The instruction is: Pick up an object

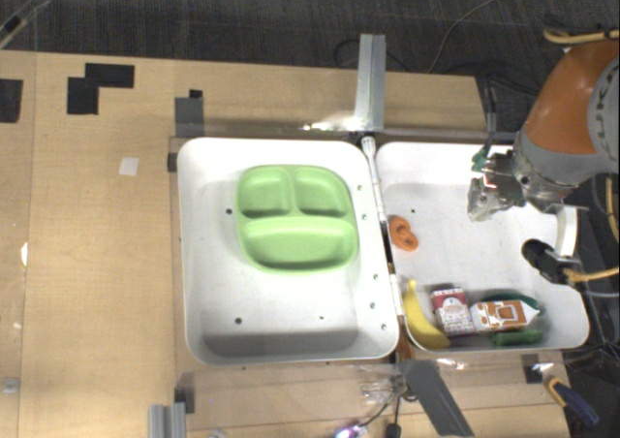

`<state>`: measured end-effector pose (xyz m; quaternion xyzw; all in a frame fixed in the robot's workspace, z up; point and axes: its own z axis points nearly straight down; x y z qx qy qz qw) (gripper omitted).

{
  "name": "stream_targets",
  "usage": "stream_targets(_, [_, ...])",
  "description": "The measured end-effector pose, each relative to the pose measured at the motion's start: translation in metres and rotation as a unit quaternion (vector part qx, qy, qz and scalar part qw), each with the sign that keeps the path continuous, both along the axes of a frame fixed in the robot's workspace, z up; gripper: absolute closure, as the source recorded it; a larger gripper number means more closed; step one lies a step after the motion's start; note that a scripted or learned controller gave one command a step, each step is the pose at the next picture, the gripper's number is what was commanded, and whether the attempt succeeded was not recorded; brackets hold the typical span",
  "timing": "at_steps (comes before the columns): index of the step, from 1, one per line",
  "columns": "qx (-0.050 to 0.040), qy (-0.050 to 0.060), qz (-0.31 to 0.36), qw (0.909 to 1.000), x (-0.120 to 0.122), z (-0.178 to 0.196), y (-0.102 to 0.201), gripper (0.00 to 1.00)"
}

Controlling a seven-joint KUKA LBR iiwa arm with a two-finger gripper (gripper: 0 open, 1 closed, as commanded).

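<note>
The left bin (208, 320) holds a green divided plate (294, 216), lying flat at its centre. In the right bin (455, 174), an orange ring (403, 234) sits by the left wall; a banana (422, 315), a small red carton (451, 312), an orange-white carton (502, 313) and something green (515, 336) crowd the near edge. The gripper (481, 196) hovers at the far right over bare floor, well apart from them; whether it is released or clenched I cannot tell. Descending here would likely catch nothing, and the crowded items risk a slipped grasp.

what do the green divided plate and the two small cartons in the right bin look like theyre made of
Green divided plate: probably molded plastic, matte; uniform color, soft rounded compartment ridges, no sharp glare. Red-and-white carton and brown-and-white carton: likely printed cardboard or toy plastic; boxy shapes with printed panels, too small to tell which.
</note>
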<state>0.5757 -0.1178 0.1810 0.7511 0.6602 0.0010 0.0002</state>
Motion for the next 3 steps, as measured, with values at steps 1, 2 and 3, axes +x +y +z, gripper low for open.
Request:
stream_targets(1, [0.0004,0.001,-0.058,0.9983,-0.010,-0.023,0.004,1.00])
stream_targets(2, [-0.0004,0.000,0.077,0.9971,-0.015,-0.083,0.008,1.00])
stream_targets(3, [-0.0040,-0.007,0.266,0.9638,0.038,-0.090,0.012,1.00])
